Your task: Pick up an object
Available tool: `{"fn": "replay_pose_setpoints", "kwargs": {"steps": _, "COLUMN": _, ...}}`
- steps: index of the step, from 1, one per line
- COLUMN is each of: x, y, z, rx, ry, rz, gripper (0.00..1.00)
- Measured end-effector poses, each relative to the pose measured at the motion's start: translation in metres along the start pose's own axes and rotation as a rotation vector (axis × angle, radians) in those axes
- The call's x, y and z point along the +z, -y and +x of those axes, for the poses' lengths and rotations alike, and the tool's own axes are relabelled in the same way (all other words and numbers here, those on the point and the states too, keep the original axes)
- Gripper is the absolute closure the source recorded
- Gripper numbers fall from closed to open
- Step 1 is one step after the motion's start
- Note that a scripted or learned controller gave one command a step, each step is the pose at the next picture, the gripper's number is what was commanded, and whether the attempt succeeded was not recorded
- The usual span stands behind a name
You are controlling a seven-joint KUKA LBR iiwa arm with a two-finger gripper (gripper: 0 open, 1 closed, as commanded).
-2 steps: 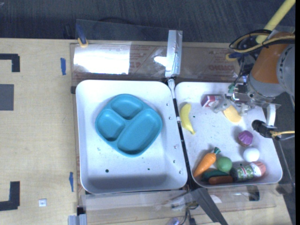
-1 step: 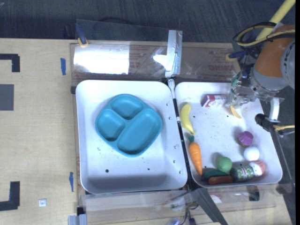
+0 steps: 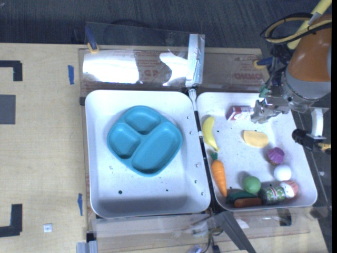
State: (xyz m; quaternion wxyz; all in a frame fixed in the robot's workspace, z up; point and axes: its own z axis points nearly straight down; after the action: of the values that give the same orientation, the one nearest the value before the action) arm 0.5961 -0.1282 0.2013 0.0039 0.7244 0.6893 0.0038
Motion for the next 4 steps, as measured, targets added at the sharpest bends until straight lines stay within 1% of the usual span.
{"fn": "replay_pose_setpoints", "kwargs": {"steps": 1, "x": 0.005, "y": 0.003, "z": -0.001, "rx": 0.002, "ry": 0.0, "rz": 0.01, "gripper": 0.0}}
{"fn": "replay_pose_setpoints", "kwargs": {"steps": 2, "x": 0.108, "y": 0.027, "z": -0.067, "rx": -0.137, "ry": 0.0, "rz": 0.011, "gripper": 0.0}}
{"fn": "replay_pose_setpoints", "kwargs": {"steps": 3, "x": 0.097, "y": 0.025, "z": -0.066, "rx": -0.137, "ry": 0.001, "rz": 0.006, "gripper": 1.0}}
{"fn": "replay_pose_setpoints", "kwargs": {"steps": 4, "x": 0.098, "y": 0.025, "z": -0.066, "rx": -0.137, "ry": 0.0, "rz": 0.007, "gripper": 0.0}}
